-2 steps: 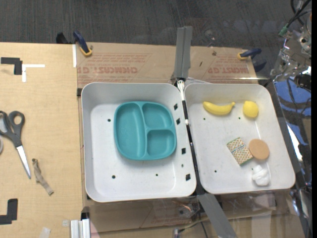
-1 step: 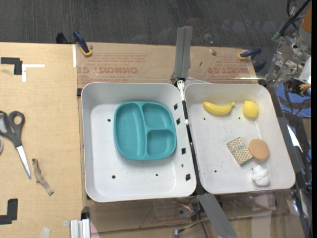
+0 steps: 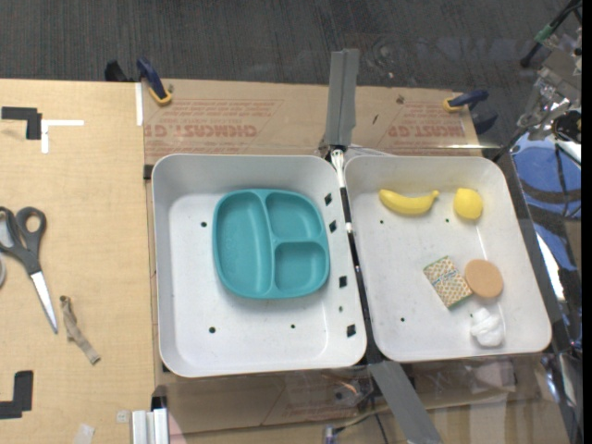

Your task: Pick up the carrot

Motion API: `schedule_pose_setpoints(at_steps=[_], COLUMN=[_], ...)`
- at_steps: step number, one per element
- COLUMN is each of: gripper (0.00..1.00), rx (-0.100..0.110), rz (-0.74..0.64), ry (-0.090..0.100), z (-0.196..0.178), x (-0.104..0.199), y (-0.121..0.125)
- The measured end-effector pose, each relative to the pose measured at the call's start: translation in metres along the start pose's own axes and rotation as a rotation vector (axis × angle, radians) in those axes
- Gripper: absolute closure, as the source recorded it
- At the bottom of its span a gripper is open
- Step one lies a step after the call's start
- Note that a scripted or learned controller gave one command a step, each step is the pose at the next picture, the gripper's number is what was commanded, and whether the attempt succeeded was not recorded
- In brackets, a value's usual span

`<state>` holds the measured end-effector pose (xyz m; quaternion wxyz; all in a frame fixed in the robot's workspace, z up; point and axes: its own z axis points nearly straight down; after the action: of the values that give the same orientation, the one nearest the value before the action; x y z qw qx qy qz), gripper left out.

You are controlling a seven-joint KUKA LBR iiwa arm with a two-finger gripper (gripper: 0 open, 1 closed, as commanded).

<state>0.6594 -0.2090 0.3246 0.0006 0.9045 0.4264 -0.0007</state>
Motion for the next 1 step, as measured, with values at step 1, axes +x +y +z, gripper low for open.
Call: schedule_pose_setpoints(at_steps=[1], gripper=[1.00], rx=[0.002], rz=[0.082], ry=[-0.002], z=[0.0366], x=[-0.0042], y=[0.0007])
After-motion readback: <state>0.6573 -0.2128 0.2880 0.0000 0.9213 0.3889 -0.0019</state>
